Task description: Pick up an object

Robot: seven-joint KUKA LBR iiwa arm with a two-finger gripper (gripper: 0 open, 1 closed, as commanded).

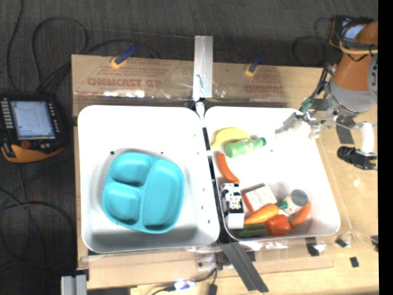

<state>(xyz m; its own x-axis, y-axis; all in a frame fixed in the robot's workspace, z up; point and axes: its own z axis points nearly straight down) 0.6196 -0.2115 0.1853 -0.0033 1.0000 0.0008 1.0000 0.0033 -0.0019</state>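
Objects for picking lie heaped in the right bin (319, 165), and we start at its near edge. There we see an orange carrot-like piece (262, 213) lying across a green pod (253, 231), a red piece (278, 225) just beside them, and a small white carton with dark print (231, 198) against the left wall. A red-and-white packet (260, 196) rests behind the carrot, with a grey round cap (298, 196) to its right. Farther back, a long orange piece (225, 166) runs along the dividing wall. Beyond it sits a green bottle (243, 146), touching a yellow banana-like shape (228, 135) (the pair that lies closest to the arm's tool).

The left bin (92, 121) holds a blue divided tray (143, 190).

At the far right corner of the right bin, the gripper (293, 123) hangs above the rim, its thin fingers pointing toward the left; we see nothing between them, and we cannot tell whether they stand apart or together.

We judge the green bottle the likeliest target: it lies to the left of the fingertips and slightly nearer the camera, with bare bin floor between. Its long axis runs roughly left to right, cap toward the gripper, so we would want the fingers to close across that axis.
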